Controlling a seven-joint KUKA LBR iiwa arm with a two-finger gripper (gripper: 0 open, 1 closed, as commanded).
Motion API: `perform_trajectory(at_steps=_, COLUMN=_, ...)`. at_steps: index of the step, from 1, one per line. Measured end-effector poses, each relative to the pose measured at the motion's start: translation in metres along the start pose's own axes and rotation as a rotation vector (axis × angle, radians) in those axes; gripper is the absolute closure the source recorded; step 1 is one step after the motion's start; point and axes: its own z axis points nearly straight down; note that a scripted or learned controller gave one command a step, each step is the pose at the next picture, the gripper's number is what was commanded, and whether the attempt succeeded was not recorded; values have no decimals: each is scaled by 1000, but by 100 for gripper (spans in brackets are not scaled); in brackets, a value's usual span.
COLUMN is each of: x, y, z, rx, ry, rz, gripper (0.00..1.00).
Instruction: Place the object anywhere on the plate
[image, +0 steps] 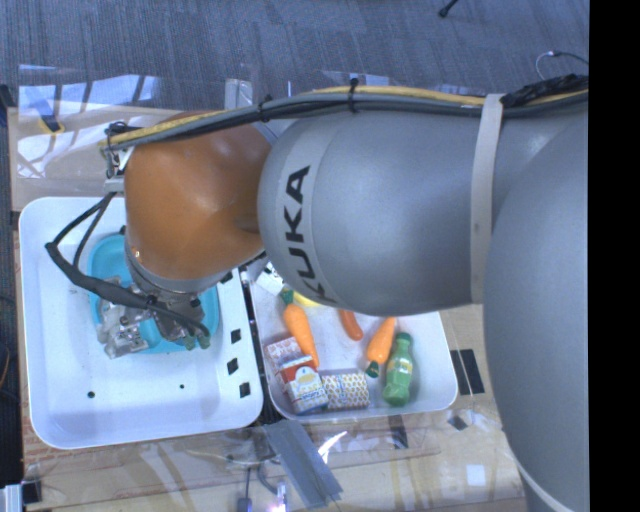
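From my remote seat I look down on two shallow white bins side by side on the bench. The grey KUKA arm (400, 200) reaches in from the right and covers most of the view, its orange band (190, 205) hanging over the left bin (60, 400). Below the band, the gripper (125, 335) sits low over a blue plate (105, 262) that lies toward the far side of the left bin. I cannot tell how the jaws stand, nor whether anything is between them; the metal parts and black cables (70, 260) blur together there.

The right bin (440, 395) holds a cluster of toy food: an orange carrot (299, 333) near its left wall, a second carrot (380, 342) just beside a green bottle (398, 370), a small orange-red piece (349, 324) between the carrots, and two small printed boxes (305, 385) at the near edge.

Which object is meant I cannot say. Judging by looks, these are light, stiff plastic pieces, somewhat slippery; a carrot is best taken across its thick middle, where the taper will not squeeze it out.
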Motion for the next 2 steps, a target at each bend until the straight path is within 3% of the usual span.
perform_trajectory(at_steps=1, x=0, y=0, z=58, rx=0, ry=2, rz=-89, gripper=100)
perform_trajectory(at_steps=2, x=-10, y=-4, z=28, rx=0, ry=-1, rz=78, gripper=100)
